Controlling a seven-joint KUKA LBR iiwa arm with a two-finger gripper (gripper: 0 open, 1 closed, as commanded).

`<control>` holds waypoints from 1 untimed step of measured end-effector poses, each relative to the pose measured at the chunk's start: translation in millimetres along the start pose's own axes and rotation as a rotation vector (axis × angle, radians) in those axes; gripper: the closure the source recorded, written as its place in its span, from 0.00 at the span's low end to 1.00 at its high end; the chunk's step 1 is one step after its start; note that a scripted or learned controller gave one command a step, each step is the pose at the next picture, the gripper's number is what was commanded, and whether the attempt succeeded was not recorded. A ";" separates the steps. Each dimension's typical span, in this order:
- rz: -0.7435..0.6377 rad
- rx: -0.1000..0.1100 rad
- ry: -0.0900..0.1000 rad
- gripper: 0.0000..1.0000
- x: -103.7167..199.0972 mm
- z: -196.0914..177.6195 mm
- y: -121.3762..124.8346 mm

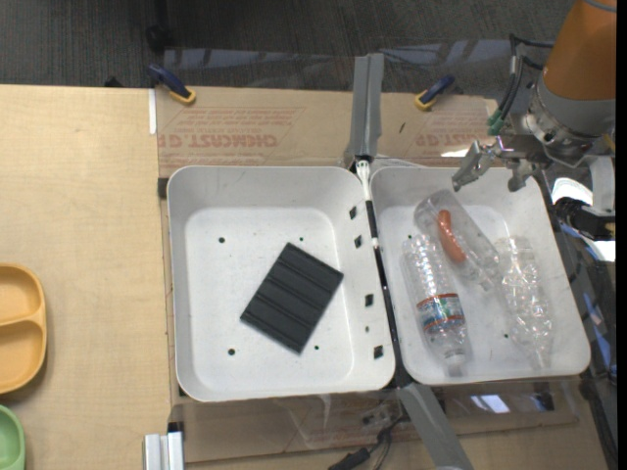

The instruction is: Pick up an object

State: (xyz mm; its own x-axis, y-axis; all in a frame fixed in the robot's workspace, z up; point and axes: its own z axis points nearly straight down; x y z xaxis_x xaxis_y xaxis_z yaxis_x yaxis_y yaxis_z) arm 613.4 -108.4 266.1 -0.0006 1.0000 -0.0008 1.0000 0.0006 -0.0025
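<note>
My gripper (pixel 487 176) hangs above the back edge of the right bin (pixel 563 355), its two fingers spread apart with nothing between them. Below it in that bin lie a clear plastic bottle with a label (pixel 437 304), a clear container holding an orange piece (pixel 453 235), and a crumpled clear plastic bottle (pixel 519 292). A black ribbed flat block (pixel 292 297) lies at a slant in the middle of the left bin (pixel 186 262).
A yellow tray (pixel 20 326) and a green dish (pixel 8 441) sit at the far left of the wooden bench. Cardboard with two clamps (pixel 174 88) (pixel 432 91) lies behind the bins. A grey bar (pixel 366 106) runs between them.
</note>
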 end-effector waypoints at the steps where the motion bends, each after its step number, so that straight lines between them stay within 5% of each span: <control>1: -0.052 -0.037 -0.003 0.00 -35.5 128.7 29.0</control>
State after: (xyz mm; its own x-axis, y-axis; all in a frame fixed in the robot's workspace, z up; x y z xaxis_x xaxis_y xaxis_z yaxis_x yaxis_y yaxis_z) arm 642.1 -144.0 137.3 -0.0521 0.9986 -0.0043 0.9980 0.0522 0.0347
